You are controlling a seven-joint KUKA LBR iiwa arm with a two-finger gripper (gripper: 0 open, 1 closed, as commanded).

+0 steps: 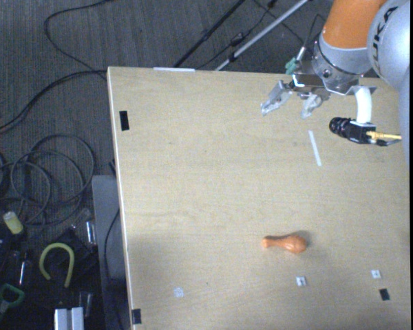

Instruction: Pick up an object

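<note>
The two-finger metal tool hangs open and empty over the far part of the pale wooden worktop, its two fingers spread apart. The small orange pear-shaped object lies on its side on the worktop, well apart from the tool, nearer the front edge. A thin white stick lies between them, close to the tool.

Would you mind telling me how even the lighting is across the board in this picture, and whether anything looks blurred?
Camera view: the board is brighter towards the top and dimmer along its lower-left edge; the orange object casts only a faint shadow; the gripper looks slightly soft, the whole picture grainy.
</note>
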